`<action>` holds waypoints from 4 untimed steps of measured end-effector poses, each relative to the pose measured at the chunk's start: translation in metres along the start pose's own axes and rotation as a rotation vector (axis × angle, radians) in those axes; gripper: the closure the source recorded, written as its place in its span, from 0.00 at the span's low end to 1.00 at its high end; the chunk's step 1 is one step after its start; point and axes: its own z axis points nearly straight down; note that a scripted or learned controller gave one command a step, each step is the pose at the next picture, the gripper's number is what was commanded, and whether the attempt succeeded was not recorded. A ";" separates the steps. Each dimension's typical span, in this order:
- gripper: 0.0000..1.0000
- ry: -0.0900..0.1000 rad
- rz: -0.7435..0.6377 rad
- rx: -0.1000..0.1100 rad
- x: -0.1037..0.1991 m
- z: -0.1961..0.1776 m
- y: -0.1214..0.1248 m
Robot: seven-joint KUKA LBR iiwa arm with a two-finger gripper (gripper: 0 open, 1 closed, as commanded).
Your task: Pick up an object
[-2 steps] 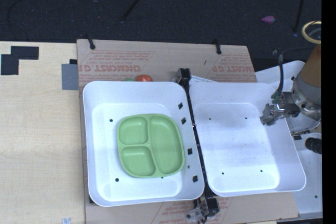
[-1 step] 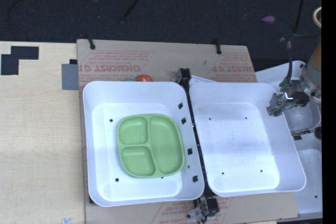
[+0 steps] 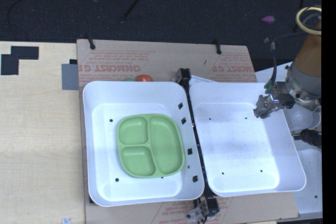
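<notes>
You have two shallow white bins side by side on a cardboard sheet (image 3: 157, 63) with reversed red printing. The left bin (image 3: 97, 107) holds a light green divided plate (image 3: 150, 145), lying flat near the bin's middle. The plate has three compartments: one long section on its right side and two smaller ones stacked on its left. Nothing sits in any of those compartments. It is the one object you can see inside either bin, and it lies well apart from the arm.

The right bin (image 3: 247, 144) shows you just its white floor, with a few small dark dots and faint smudges. A black clip strip (image 3: 191, 139) runs along the seam between the two bins.

Behind the left bin's far rim, on the cardboard, you can see a small red-orange object (image 3: 144, 78), partly hidden by the rim, with a hint of green beside it.

The gripper (image 3: 265, 105) hangs over the right bin's far right corner, near the rim. You cannot tell whether it is wide or narrow; nothing shows between its tips.
</notes>
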 end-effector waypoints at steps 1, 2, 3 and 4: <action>1.00 0.000 0.001 0.001 0.043 -0.001 -0.008; 1.00 0.001 -0.002 0.002 0.105 0.002 -0.018; 1.00 0.000 -0.001 0.001 0.158 -0.002 -0.024; 1.00 -0.001 0.000 0.004 0.205 0.011 -0.045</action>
